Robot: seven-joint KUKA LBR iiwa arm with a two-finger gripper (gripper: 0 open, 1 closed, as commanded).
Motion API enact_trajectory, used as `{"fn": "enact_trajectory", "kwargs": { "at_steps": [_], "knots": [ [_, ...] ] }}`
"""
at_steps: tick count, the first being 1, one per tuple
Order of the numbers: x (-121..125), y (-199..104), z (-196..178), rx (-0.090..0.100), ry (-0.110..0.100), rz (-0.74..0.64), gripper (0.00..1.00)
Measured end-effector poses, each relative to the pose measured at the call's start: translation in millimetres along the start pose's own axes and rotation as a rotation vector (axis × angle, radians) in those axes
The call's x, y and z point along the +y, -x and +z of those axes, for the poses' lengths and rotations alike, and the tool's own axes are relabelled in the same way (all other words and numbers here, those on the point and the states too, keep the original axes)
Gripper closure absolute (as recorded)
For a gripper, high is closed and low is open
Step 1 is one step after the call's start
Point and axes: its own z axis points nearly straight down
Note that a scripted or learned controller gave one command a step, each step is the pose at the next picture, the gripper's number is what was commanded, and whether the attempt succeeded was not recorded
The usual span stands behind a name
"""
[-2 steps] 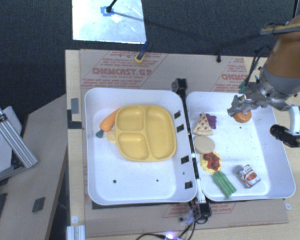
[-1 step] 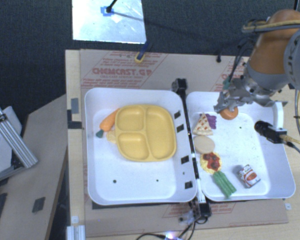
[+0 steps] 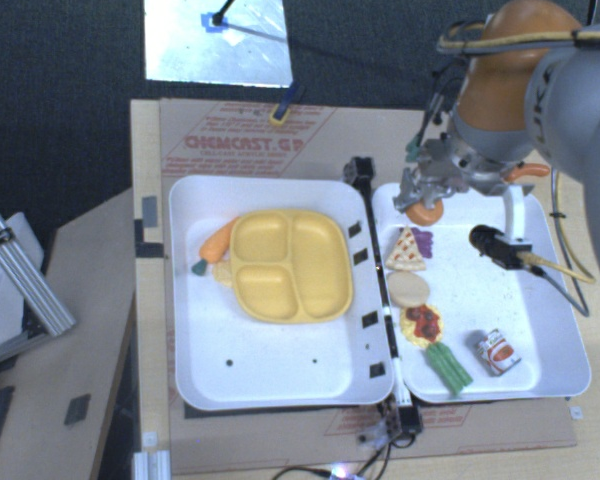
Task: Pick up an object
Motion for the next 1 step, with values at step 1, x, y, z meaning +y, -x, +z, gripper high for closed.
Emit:
{"fn": "enact_trajectory", "kwargs": {
  "at_steps": [1],
  "knots": [
    [11.7, -57.6, -2.7, 0.0, 0.0, 0.001, 1.0]
  ]
}}
